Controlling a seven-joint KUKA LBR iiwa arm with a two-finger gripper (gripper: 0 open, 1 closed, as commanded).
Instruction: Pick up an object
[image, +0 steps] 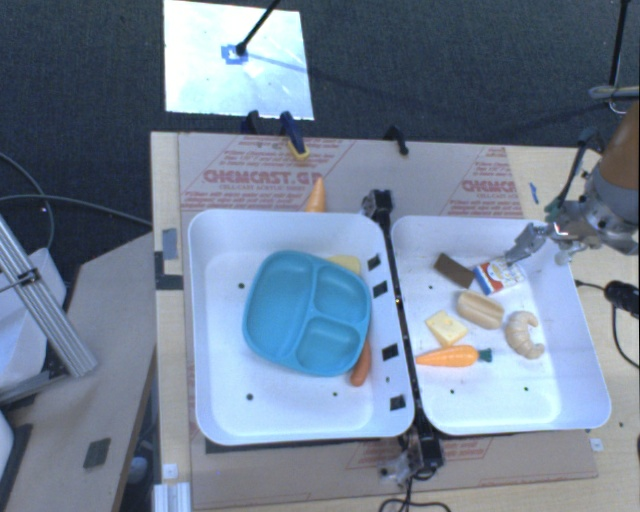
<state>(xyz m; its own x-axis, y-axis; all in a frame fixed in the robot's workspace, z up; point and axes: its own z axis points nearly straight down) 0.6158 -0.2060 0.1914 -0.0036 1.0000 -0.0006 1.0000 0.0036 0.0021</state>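
The left bin (215, 400) holds a blue divided plate (307, 312) with a yellow item (345, 264) peeking from under its far edge and an orange piece (360, 366) by its near right corner. Another orange piece (315, 195) lies outside on the bench, behind that bin.

The right bin (570, 400) carries the likely targets: a brown block (453, 269), a small red, white and blue carton (498, 275), a tan bread roll (480, 309), a yellow cheese wedge (446, 327), a croissant (525, 333) and a toy carrot (452, 355).

The risk lies in crowding. The carton, roll and brown block lie close together, so a descending grasp could nudge one aside or catch two at once, and the carton's flat faces may slip from a shallow pinch.

The gripper (528, 243) hangs at the bin's far right, just above and beside the carton. Whether it is spread or closed cannot be told at this scale, and nothing is visibly held, so the pick looks not yet made.
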